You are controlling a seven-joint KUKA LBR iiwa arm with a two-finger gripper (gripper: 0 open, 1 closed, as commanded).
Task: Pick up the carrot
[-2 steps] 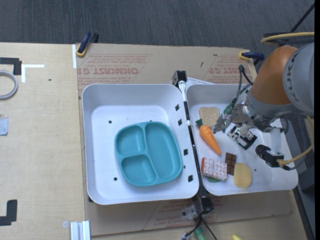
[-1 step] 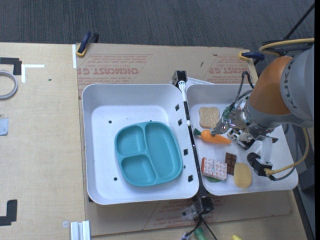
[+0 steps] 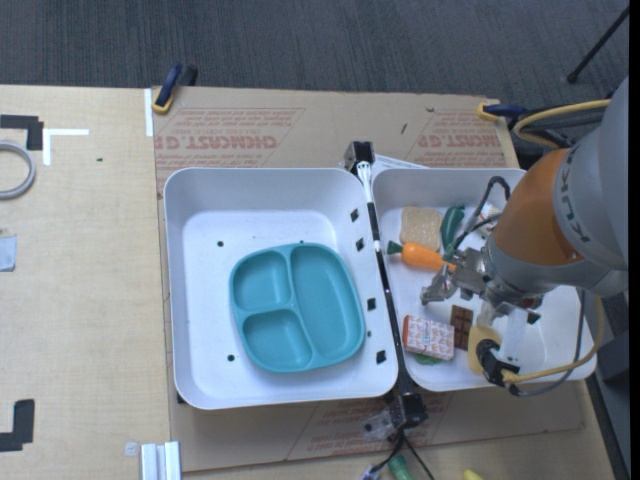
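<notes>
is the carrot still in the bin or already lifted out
In the bin. The carrot lies on the floor of the right bin near its left wall, beside a tan block; the gripper is just right of it.

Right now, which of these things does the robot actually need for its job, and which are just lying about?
For the job:
carrot in the right bin
gripper

Lying about:
teal divided plate in the left bin
beige sponge
patterned box
</notes>
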